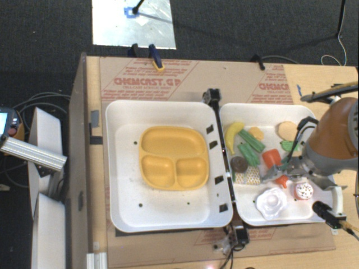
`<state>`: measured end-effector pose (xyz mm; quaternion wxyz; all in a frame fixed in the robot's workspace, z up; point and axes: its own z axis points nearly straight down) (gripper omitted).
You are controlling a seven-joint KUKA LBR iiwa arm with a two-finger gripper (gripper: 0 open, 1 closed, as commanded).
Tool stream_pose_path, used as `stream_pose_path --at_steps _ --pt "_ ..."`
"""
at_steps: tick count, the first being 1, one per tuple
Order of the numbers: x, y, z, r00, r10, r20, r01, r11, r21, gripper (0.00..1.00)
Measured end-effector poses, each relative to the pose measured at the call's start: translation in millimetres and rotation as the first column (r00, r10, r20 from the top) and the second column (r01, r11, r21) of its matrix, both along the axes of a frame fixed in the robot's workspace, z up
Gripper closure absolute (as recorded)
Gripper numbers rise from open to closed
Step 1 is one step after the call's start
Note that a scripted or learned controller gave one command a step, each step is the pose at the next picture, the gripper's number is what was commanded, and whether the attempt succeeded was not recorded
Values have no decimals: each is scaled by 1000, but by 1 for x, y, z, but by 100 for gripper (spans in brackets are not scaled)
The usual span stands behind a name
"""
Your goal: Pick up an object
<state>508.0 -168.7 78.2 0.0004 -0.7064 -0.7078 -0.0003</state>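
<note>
Toys crowd the right bin [241, 114]. An orange block [271, 157] lies near its middle, just up and left of the gripper [279, 174], which hangs low over it; whether it grips anything, I cannot tell from here.

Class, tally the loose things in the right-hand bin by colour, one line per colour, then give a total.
Yellow: 1, the banana
Green: 2, long piece and second piece
Orange-red: 1, block
Brown: 1, ball
Tan: 2, big disc, small disc
White: 2, cup, dotted ball
Total: 9
</note>
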Motion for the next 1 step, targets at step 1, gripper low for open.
stream_pose_path --at_steps 1 --pt "2 -2 17 1000 0 5 0 1000 -3 100"
